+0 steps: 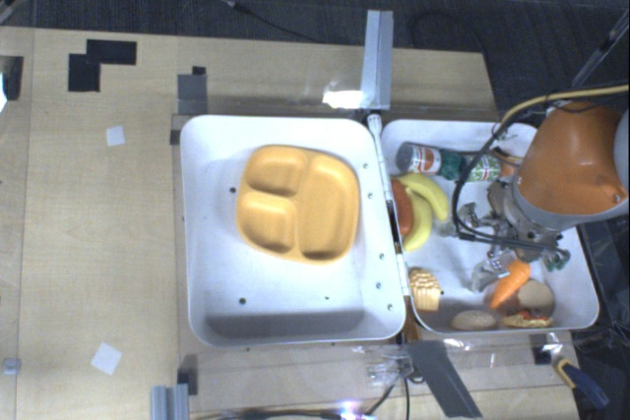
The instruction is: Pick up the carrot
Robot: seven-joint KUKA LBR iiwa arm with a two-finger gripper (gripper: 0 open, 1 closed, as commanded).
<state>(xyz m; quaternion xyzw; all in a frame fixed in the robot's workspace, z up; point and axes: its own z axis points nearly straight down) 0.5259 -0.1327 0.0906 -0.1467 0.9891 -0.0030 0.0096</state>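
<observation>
Carrot (509, 286) in right bin (445, 135)

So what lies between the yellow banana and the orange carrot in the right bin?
In the camera view, the tool sits between yellow banana and orange carrot.

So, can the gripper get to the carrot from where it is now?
Probably yes. The gripper is directly over the carrot in the right bin, and nothing lies on top of the carrot. A beige potato-like item sits close beside it, which could crowd the grasp.
</observation>
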